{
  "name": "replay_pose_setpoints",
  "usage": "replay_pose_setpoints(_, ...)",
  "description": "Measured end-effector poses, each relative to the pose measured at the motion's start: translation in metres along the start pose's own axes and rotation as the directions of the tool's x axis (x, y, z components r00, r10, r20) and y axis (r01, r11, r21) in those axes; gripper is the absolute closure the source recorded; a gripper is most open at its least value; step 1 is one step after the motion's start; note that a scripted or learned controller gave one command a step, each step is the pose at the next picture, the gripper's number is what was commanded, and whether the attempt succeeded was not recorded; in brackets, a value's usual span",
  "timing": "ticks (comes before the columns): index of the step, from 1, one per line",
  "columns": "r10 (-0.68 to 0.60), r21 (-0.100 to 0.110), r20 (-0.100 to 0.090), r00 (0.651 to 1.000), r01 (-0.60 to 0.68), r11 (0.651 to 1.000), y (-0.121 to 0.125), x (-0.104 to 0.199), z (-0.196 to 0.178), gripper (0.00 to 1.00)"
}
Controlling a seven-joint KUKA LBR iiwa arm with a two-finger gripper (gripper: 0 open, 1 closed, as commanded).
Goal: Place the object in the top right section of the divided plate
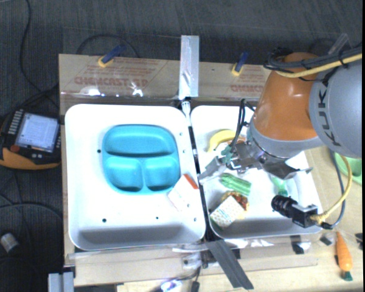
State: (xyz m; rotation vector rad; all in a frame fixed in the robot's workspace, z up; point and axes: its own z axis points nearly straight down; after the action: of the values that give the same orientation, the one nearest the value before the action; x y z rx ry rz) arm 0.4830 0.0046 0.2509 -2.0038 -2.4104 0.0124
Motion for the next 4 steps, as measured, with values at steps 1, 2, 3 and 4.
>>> replay_pose_setpoints(1,0.000,0.000,0.000,1.000,0.000,1.000,0.000,0.000,0.000,0.00)
replay_pose_setpoints(2,0.134,0.003,0.000,0.991,-0.134,0.991,0.000,0.005,0.072,0.00)
replay_pose_setpoints(3,0.055,0.003,0.001,0.999,-0.055,0.999,0.002,0.017,0.072,0.00)
replay_pose_setpoints(4,0.093,0.001,0.002,0.996,-0.093,0.996,0.022,0.030,0.029,0.00)
